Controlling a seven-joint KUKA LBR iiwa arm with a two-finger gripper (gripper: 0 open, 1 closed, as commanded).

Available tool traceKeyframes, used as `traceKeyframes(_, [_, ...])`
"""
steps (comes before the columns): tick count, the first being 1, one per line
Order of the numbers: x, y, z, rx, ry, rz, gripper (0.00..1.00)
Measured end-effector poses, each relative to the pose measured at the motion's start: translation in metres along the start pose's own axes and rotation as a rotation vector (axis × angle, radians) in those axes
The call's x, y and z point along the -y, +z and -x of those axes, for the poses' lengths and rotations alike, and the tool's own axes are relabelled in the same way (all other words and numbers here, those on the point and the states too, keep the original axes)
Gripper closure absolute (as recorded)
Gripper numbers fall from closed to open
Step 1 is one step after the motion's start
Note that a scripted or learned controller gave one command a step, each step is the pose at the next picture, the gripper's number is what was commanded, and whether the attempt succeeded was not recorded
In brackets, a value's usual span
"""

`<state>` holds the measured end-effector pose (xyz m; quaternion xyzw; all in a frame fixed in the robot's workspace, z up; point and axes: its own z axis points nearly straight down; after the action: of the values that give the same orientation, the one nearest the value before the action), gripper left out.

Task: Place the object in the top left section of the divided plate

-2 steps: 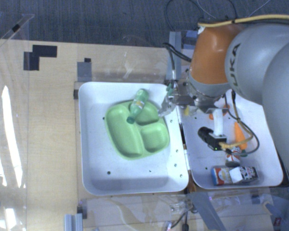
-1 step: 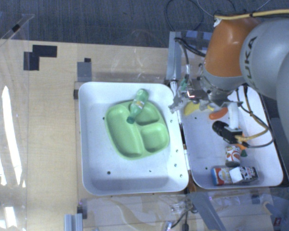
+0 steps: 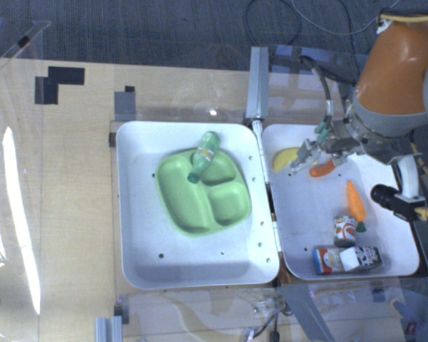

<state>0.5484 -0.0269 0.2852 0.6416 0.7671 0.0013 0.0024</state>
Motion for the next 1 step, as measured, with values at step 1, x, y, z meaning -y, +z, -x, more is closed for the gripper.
traceKeyframes(1, [0.0284, -0.0525, 0.0309, 0.001, 0.078, 0.001, 0.00])
